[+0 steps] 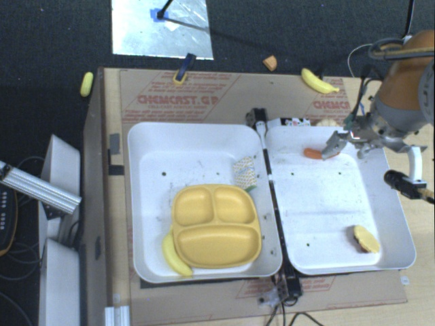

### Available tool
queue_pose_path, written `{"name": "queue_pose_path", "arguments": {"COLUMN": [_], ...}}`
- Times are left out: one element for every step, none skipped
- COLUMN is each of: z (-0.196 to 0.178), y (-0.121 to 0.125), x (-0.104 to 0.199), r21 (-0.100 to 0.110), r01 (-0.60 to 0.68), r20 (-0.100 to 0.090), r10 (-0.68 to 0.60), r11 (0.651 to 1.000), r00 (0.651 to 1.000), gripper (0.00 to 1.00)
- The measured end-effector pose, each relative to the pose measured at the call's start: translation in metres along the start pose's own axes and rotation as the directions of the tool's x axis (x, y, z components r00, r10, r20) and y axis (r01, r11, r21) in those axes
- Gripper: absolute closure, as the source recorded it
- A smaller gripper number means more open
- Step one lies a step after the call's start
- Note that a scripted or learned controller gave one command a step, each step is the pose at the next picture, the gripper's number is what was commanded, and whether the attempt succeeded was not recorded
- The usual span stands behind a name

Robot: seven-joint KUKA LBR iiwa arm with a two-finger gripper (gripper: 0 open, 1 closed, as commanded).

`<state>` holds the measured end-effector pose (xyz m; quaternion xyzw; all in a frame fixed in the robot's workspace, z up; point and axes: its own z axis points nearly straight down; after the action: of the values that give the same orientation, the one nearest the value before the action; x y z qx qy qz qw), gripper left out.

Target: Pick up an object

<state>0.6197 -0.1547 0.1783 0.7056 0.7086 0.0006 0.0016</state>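
Nothing lifted yet: gripper (pixel 346 144), fingers spread, hovers at the right bin's (pixel 391 202) twelve o'clock (orange piece (pixel 312 153) just at its nine)

"CHEMCAST GP" on cardboard sheet (pixel 178 94)

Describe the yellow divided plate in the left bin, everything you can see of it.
The yellow divided plate is a rounded-corner tray, plastic by its look, matte and evenly yellow. Raised ridges split it into three compartments: two smaller ones on the far side and one wide one on the near side. It lies flat and right side up on the floor of the left bin, toward the near right corner. A yellow banana curves along its near left edge, seemingly touching it. A small patterned packet lies just beyond its far right corner.
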Motion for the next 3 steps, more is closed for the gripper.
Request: {"name": "queue_pose_path", "arguments": {"z": [0.0,0.0,0.0], "y": [0.0,0.0,0.0], "x": [0.0,0.0,0.0], "r21": [0.0,0.0,0.0], "r01": [0.0,0.0,0.0], "r20": [0.0,0.0,0.0], "r10": [0.0,0.0,0.0], "r11": [1.0,1.0,1.0], "r00": [1.0,1.0,1.0], "gripper": [0.0,0.0,0.0]}}
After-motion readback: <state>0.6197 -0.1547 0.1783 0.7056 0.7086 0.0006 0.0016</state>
